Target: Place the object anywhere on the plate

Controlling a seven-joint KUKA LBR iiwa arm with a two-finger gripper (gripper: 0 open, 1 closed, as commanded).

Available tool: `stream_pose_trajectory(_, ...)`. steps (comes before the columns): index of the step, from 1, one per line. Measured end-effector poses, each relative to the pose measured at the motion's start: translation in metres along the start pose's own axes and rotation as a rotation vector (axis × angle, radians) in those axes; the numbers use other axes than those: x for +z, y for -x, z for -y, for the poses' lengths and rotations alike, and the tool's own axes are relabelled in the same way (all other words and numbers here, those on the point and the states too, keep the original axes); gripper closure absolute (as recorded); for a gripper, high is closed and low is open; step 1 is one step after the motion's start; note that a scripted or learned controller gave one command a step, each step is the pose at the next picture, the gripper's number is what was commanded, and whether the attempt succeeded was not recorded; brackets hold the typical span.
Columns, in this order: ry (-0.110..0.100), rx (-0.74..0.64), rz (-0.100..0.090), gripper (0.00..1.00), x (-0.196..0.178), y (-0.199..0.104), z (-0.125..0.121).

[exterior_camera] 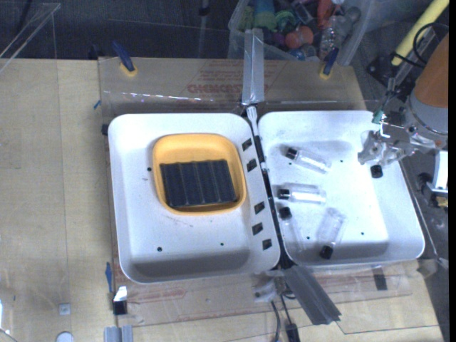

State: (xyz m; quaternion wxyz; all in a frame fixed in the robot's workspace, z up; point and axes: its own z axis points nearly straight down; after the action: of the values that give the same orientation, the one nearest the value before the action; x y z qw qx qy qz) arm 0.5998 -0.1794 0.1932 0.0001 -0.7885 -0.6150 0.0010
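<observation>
I hung my gripper (pixel 375 157) over the right bin's (pixel 399 223) far right edge; how wide it stood, I couldn't tell. Three clear vials (pixel 303 193) lay scattered below, well apart from the yellow plate (pixel 196 147) in the left bin (pixel 132 191). Being slick and round, one could roll or slip from my grasp.

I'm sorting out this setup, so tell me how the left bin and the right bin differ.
The left bin holds a yellow plate with a dark ridged slab on it; the right bin holds three clear vials with black caps. The gripper hangs over the right bin's edge, not the left bin. Both are shallow and white.
</observation>
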Motion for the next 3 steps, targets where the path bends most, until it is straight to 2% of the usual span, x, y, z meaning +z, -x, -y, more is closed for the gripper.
stream_pose_trajectory(2,0.007,-0.435,0.001,1.0,-0.07,0.017,-0.075)
stream_pose_trajectory(3,0.008,-0.701,0.002,1.0,-0.108,0.025,-0.077)
